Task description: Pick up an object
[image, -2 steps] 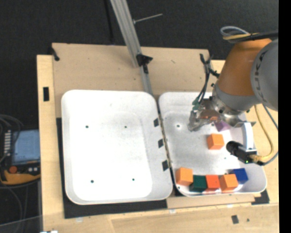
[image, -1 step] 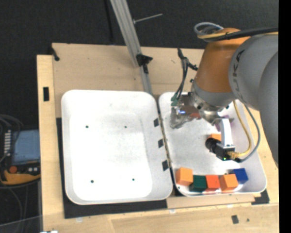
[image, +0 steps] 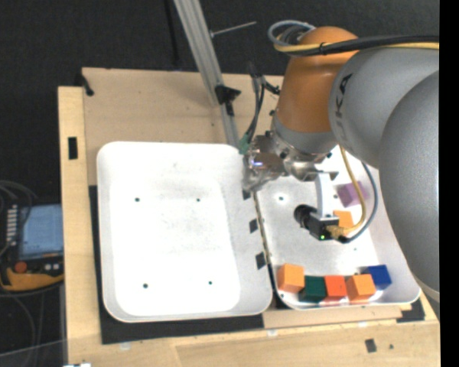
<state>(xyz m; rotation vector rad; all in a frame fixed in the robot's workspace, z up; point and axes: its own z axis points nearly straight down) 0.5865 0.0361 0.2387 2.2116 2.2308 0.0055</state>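
presently poised at the far left corner of the right bin [image: 285,226]; impossible to tell pincer [image: 254,170] opening; orange block [image: 292,276], green block [image: 314,287], blue block [image: 379,275] along near rim.

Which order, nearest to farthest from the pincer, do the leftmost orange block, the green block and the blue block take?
From the pincer:
1. Leftmost orange block, at the row's left end.
2. Green block, just right of it.
3. Blue block, at the row's right end.

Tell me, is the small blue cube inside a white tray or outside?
Inside. The small blue cube sits in the right white tray, at its near rim beside an orange cube.
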